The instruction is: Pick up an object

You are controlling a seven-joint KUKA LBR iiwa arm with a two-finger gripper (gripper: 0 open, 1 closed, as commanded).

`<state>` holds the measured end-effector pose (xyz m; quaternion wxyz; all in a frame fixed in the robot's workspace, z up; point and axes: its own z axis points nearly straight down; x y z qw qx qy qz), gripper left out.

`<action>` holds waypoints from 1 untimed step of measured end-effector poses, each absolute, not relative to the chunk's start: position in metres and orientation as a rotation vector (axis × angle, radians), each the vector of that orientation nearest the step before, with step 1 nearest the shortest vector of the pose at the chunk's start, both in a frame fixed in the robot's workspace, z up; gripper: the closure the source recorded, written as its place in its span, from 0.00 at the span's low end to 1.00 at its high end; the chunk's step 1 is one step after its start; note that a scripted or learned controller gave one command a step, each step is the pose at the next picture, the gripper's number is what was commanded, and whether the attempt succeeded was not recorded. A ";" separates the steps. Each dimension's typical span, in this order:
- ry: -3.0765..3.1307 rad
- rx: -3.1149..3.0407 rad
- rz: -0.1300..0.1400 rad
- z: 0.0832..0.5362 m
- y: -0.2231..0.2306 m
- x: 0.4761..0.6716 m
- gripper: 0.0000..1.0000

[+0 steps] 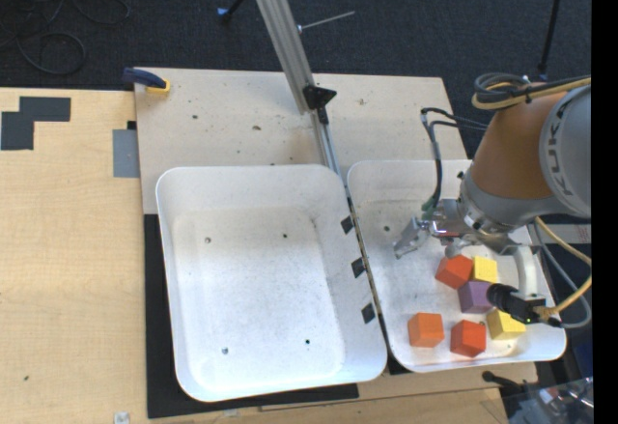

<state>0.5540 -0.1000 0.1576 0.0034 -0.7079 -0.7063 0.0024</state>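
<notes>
hovering low over the right shallow white plastic bin (pixel 386 183), the metal two-finger gripper (pixel 413 239) holds its fingers apart on nothing, so closing here risks grabbing air, since the small orange wooden cube (pixel 425 329) sits apart nearer the front rim.

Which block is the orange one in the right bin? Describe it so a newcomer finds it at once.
Start at the right bin, the one under the arm. Its blocks cluster in the near right corner; the orange block sits leftmost, slightly apart. Its neighbour, the red block, is darker, and the others are yellow or purple.
</notes>
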 end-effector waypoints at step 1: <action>-2.212 -2.221 0.008 0.108 -0.100 0.561 0.00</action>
